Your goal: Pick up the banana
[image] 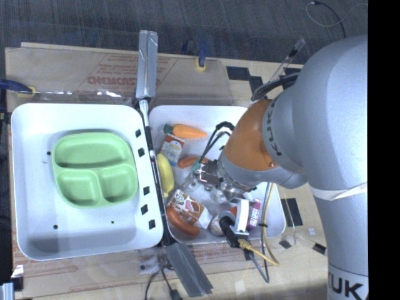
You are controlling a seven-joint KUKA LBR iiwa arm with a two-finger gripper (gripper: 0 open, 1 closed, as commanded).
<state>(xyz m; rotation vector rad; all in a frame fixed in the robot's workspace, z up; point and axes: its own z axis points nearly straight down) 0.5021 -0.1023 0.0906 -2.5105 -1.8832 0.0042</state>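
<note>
The yellow banana [165, 174] lies along the left wall of the right bin [206, 112], just right of the divider between the bins. My gripper [208, 175] hangs over the middle of the right bin, a short way to the right of the banana, under the orange-banded wrist. Nothing shows the banana lifted; it rests on the bin floor among other items.
The right bin also holds a carrot [187, 131], a red and white packet [172, 149], a printed snack bag [189, 207], a reddish sausage [182, 226] and a small pink-labelled bottle [253, 215]. The left bin [25, 167] holds a green divided plate [94, 167].
</note>
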